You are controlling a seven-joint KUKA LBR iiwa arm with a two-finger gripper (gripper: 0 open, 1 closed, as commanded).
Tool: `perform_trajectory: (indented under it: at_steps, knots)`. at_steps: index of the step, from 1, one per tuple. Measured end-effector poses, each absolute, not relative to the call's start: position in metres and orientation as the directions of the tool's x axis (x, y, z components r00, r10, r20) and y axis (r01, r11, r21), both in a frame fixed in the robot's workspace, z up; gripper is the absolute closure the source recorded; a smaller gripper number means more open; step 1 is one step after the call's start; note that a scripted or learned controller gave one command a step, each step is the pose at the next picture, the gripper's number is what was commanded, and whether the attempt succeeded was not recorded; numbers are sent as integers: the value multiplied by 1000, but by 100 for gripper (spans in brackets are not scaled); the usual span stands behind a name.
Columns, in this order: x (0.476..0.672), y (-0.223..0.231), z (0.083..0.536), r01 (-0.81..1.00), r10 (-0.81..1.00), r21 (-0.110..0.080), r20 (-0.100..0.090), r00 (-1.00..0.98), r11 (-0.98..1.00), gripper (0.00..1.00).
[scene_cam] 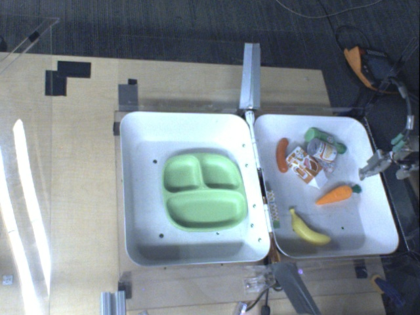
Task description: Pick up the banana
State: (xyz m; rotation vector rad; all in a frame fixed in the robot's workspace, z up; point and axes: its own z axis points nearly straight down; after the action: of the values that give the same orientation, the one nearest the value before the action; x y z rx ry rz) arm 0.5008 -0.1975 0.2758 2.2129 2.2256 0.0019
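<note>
The yellow banana (308, 228) lies flat near the front of the right bin (367, 238), its curve running from upper left to lower right. My gripper (377, 165) hangs over the right rim of that bin, well up and to the right of the banana, with the carrot between them. It is small and partly cut off at the view's edge. Nothing of the banana is hidden.
An orange carrot (336, 194) lies just above the banana. Farther back are a red sausage (283, 155), a printed packet (303, 165), a can (324, 151) and a green item (320, 136). The left bin (141, 143) holds a green divided plate (203, 190).
</note>
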Motion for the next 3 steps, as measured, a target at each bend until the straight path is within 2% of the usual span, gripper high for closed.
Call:
perform_trajectory:
  at_steps: [1, 2, 3]
  knots:
    - [488, -145, 176, 995, 995, 3, -1, -105, 105, 0]
    - [487, -100, 110, 999, 999, 2, 0, 45, -45, 0]
    - [489, -87, 89, 996, 996, 10, -1, 90, -90, 0]
